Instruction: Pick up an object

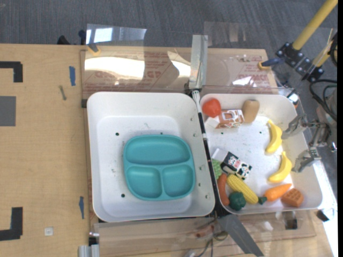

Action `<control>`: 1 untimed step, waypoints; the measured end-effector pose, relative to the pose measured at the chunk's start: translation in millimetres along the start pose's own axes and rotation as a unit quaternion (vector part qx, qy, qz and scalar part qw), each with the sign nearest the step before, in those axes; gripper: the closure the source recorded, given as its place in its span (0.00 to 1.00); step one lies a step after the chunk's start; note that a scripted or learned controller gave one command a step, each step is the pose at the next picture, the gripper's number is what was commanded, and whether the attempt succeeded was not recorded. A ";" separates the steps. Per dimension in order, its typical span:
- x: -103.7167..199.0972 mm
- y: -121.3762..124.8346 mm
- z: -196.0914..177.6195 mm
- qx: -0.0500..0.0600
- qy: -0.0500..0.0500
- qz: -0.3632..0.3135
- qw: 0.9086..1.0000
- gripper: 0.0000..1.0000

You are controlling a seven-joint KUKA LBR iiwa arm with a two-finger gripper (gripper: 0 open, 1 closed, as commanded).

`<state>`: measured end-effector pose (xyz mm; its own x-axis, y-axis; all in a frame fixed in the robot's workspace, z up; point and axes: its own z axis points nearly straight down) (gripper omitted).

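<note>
Nearest to us, along the near edge of the right bin (316, 194), the toys lie crowded: a green broccoli piece (236, 199) touches an ear of corn (242, 185), with a carrot (277, 191) and an orange ridged block (292, 197) just beside them towards the near right corner. A little farther in sits a black-and-white carton (236, 165), and by the right edge two bananas, the nearer banana (283, 167) and the farther banana (274, 137), lie almost end to end. At the far edge we see a red tomato (211, 107), a small printed carton (230, 118) and a brown potato-like piece (250, 109). The left bin (102, 143) holds a teal divided plate (158, 165) in its middle.

The hand (301, 143) is over the right edge of the right bin, just beside the two bananas. Its metal parts blur into the rim and cables there, so we cannot tell how far open it is, nor whether it has hold of anything; no toy looks lifted off the bin floor.

We judge a banana the likeliest target, and several things could go wrong. So close to the rim, the hand could strike the bin wall on the way down. The curved, smooth banana could roll or squirt out as the hand closes. The two bananas lie so near each other that one could be nudged while the other is missed
</note>
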<state>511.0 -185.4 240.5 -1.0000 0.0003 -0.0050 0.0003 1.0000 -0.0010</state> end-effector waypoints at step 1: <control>-15.6 -24.6 148.5 0.001 -0.002 0.010 1.000 0.00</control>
<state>527.4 -210.1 92.2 -0.9998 0.0201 -0.0094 0.0201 0.9998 -0.0027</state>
